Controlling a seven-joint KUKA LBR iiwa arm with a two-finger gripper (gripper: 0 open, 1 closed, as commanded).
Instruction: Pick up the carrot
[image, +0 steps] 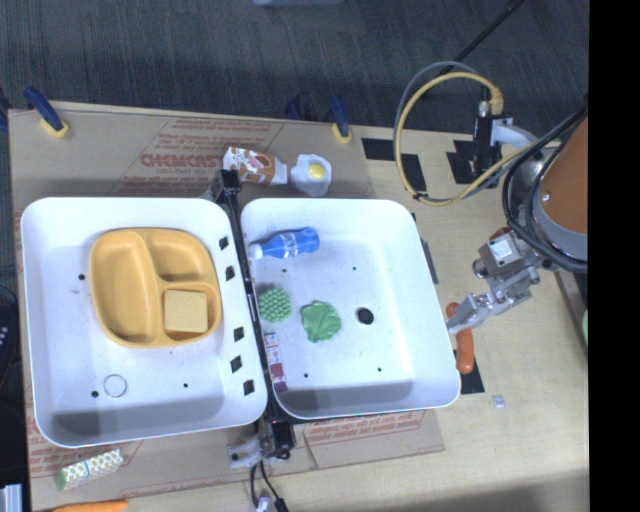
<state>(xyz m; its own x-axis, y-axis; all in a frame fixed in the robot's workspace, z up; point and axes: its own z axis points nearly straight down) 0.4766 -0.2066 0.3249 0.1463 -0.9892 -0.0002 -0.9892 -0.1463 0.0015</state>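
On the pale wooden table (540, 420), lower right of frame, a small orange carrot (464, 352) lies just outside the right white bin (430, 300). The gripper (462, 316) hovers at its top end; whether it grasps I cannot tell. The carrot is probably light, stiff and smooth, best pinched mid-length.

One fixed camera looks down aslant on both white bins (40, 300).

red print on cardboard sheet (190, 160) (too blurred to read).

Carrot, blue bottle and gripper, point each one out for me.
carrot (464, 352): camera view, middle of its orange body.
blue bottle (290, 243): camera view, centre of its label.
gripper (462, 318): camera view, midway between fingertips.
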